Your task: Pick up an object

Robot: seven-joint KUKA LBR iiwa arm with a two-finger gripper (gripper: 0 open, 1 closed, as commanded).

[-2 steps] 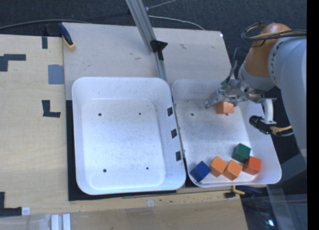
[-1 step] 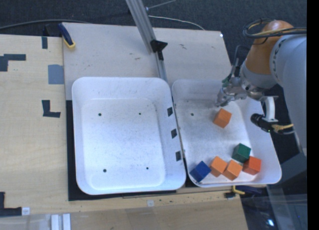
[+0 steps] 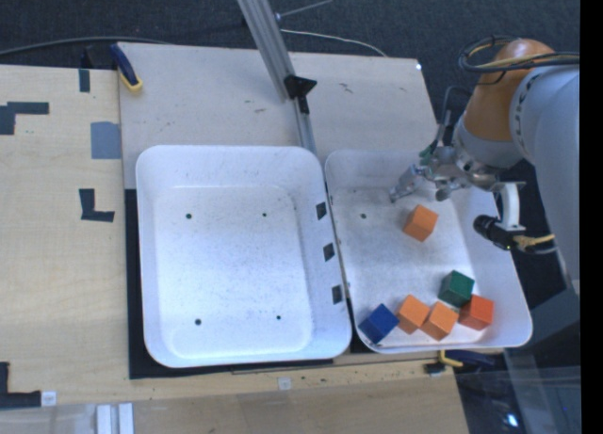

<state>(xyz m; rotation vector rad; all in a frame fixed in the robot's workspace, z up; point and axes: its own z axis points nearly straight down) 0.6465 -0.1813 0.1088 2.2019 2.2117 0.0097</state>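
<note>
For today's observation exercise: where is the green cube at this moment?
The green cube sits in the right-hand bin, near its lower right corner, beside the red-orange cube and above an orange cube.

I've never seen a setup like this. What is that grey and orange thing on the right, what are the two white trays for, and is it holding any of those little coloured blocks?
The grey and orange thing is a robot arm, reaching in from the right. At its tip is a two-finger gripper, its hand for picking things up. The picture comes from one fixed camera above the bench, looking down at a slant.

The two white trays are shallow bins. The right bin holds small blocks: a lone orange block just below the gripper, and near the bin's front edge a cluster with a blue block, two orange blocks, a green block and a red-orange block. The left bin sits beside it.

I see no block between the fingers; whether they are open or shut is unclear.
</note>
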